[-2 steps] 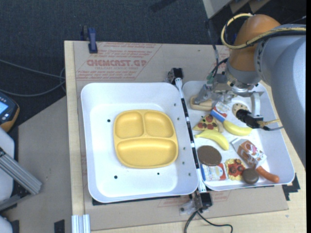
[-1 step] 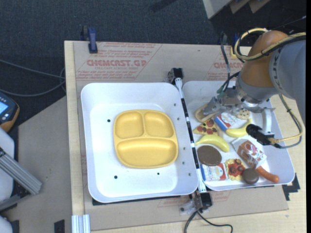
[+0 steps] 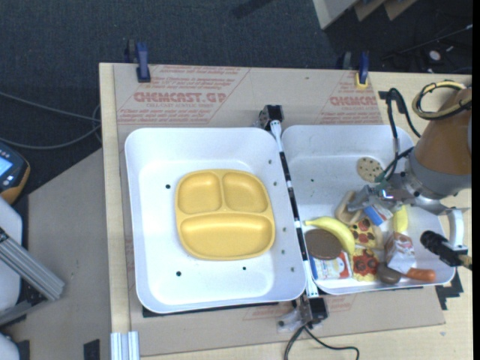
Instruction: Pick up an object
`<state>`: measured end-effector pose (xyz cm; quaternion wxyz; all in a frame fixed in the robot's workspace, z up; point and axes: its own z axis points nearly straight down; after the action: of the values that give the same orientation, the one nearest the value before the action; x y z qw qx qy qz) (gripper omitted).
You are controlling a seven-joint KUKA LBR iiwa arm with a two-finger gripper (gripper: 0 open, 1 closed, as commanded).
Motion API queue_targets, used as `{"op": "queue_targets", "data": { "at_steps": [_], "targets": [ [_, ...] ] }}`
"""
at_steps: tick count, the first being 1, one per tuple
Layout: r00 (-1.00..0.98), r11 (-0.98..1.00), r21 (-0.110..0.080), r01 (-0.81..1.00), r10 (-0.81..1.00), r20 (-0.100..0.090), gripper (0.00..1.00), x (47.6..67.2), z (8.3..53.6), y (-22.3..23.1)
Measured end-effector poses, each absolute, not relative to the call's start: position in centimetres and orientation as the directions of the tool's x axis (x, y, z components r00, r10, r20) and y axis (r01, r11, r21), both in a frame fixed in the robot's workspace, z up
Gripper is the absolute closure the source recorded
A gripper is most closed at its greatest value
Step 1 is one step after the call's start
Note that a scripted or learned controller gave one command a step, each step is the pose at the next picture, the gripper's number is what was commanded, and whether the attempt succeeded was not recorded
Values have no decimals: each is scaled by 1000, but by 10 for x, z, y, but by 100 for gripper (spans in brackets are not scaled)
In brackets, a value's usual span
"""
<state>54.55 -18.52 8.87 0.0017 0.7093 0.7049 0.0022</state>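
Observation:
The right bin (image 3: pixel 330 145) holds a heap of toy food. A yellow banana (image 3: pixel 335 229) lies over a brown disc (image 3: pixel 322 244) and a white card with red print (image 3: pixel 335 268). Beside them are a pizza slice (image 3: pixel 365 240), a small blue and white piece (image 3: pixel 376 215), a yellow piece (image 3: pixel 401 220), a crinkled packet (image 3: pixel 400 250) and an orange sausage (image 3: pixel 421 274). A round tan cracker (image 3: pixel 367 169) lies apart, farther back. My gripper (image 3: pixel 374 196) is low over the heap's upper edge, just above the blue and white piece, and the arm with its orange band (image 3: pixel 442 142) comes in from the right.
The left bin (image 3: pixel 150 201) holds a yellow divided plate (image 3: pixel 223 214) in its middle. A black latch (image 3: pixel 271 115) sits at the back between the bins. Blue clamps (image 3: pixel 141 60) pin the brown board at the rear. A black cable (image 3: pixel 393 111) runs by the right bin's far corner.

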Motion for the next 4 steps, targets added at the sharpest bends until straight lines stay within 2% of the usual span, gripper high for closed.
{"op": "queue_targets", "data": {
  "at_steps": [1,2,3,4],
  "targets": [
    [-5,5,7,1000,1000,-2,0,619,88,-165],
    [5,-5,3,1000,1000,1,0,549,87,-184],
    [-4,4,3,1000,1000,-1,0,628,86,-165],
    [0,0,-8,1000,1000,12,0,668,90,-215]
  ]
}}
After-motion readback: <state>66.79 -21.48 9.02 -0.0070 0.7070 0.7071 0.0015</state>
